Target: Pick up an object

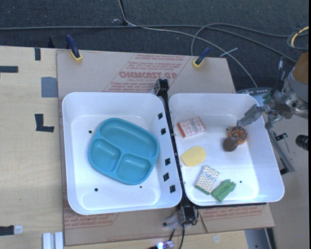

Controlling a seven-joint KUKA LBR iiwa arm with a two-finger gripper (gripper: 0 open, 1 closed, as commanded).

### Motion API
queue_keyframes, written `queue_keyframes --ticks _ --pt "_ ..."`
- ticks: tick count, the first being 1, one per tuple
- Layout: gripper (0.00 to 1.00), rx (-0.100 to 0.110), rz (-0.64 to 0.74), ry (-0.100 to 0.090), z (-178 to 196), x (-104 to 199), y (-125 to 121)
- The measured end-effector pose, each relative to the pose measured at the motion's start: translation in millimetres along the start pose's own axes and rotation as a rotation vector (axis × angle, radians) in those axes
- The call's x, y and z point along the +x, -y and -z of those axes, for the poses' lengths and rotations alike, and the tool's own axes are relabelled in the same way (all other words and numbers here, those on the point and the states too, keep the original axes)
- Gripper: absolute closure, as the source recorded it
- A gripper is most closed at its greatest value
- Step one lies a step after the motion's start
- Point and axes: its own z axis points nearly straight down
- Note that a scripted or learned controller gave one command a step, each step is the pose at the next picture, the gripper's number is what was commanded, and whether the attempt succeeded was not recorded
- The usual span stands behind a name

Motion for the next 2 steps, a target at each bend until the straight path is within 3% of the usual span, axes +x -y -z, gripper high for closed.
queue_keyframes --ticks 1,2 --pt "0.00 -0.012 0.003 0.003 7 0 -3" --pt "0.00 -0.006 0.004 0.001 -47 9 4"
